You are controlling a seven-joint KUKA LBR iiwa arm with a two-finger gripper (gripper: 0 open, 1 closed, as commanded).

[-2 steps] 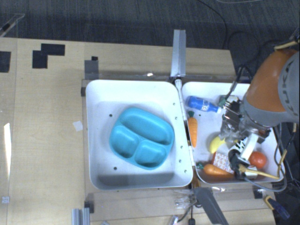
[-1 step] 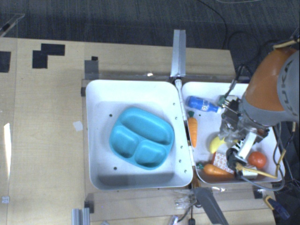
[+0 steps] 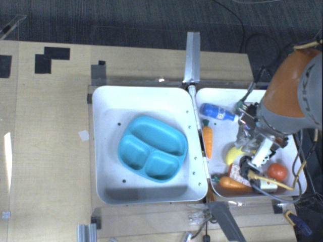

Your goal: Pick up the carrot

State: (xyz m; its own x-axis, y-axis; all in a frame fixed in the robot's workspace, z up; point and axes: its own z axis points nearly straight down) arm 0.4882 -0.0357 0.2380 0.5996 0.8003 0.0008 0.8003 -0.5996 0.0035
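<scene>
Near-edge strut: grey metal strut (image 3: 225, 225) on the bench, just outside the front corners where the two bins meet.
Carrot: carrot (image 3: 207, 142) lies in the right bin (image 3: 227, 94), lengthwise along that bin's left wall, about midway between its far and front edges, green end toward the far edge. Nothing rests on it.
Carrot to my gripper: apart; bare bin floor shows between them.
My gripper: my gripper (image 3: 245, 143) hangs over the middle of the right bin, above the yellow piece and to the right of the carrot.
My grip: whether released or clenched is not readable from this angle; I see nothing held.
Yellow piece: rounded yellow piece (image 3: 232, 155), centre of the right bin, partly under my gripper.
Blue bottle: blue bottle (image 3: 218, 112) on its side near the far-left corner of the right bin, just beyond the carrot's green end.
Orange piece: second tapered orange piece (image 3: 233, 184) lies along the front edge of the right bin.
Red ball: round red item (image 3: 277, 171) near the front-right corner.
My arm: orange band (image 3: 285, 84) over the right edge of the right bin.
Left bin: left bin (image 3: 108, 110) carries a blue divided plate (image 3: 151, 147) at its centre.
</scene>
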